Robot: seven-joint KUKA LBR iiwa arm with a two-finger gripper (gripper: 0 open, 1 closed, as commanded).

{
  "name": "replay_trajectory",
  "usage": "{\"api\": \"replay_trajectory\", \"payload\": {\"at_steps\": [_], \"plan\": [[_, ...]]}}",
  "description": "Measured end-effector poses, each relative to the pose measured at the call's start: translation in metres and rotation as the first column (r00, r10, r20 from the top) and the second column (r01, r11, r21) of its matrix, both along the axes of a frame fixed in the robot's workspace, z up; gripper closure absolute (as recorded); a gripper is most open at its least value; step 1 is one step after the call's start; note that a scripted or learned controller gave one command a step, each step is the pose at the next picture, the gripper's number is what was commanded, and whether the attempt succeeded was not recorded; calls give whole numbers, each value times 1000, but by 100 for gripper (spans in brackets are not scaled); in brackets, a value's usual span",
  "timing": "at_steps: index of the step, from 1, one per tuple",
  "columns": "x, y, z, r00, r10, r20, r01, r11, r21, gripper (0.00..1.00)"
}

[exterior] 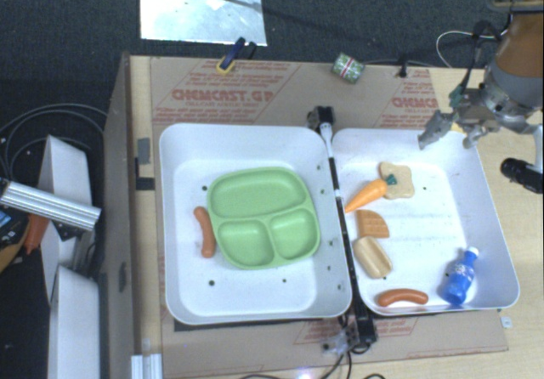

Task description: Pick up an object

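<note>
Two white bins (178,199). Light green divided plate (263,217). Red-brown sausages (205,231) (401,297). Orange carrot (365,195) with green top. Tan cookie (401,183), tan bread pieces (372,257). Blue bottle (457,277), white cap. Worktop (255,88) brown cardboard with red lettering. Claw (450,132) grey.

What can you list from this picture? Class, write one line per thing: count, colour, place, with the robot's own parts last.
bins: 2, white, side by side on the bench
divided plate: 1, green, middle of left bin
sausage: 1, red-brown, left bin, left of the plate
second sausage: 1, red-brown, right bin, near edge
carrot: 1, orange with green top, right bin, upper left
cookie-like piece: 1, tan, right of the carrot
bread pieces: 2, brown and tan, below the carrot
bottle: 1, blue with white cap, right bin, lower right
arm: 1, grey, upper right
gripper: 1, grey, jaws spread, over the right bin's far edge
</note>
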State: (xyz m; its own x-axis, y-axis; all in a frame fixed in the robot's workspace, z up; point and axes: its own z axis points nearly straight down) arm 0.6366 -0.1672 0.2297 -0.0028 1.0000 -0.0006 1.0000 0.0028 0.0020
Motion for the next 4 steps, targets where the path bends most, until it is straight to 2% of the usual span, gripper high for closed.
{"api": "replay_trajectory", "payload": {"at_steps": [1,2,3,4], "plan": [[-5,64,-49,1000,3,-2,-3,1000,2,0],[-35,65,-134,1000,1,3,-1,1000,0,0],[-34,65,-124,1000,0,3,0,1000,0,100],[-34,65,-124,1000,0,3,0,1000,1,0]]}}
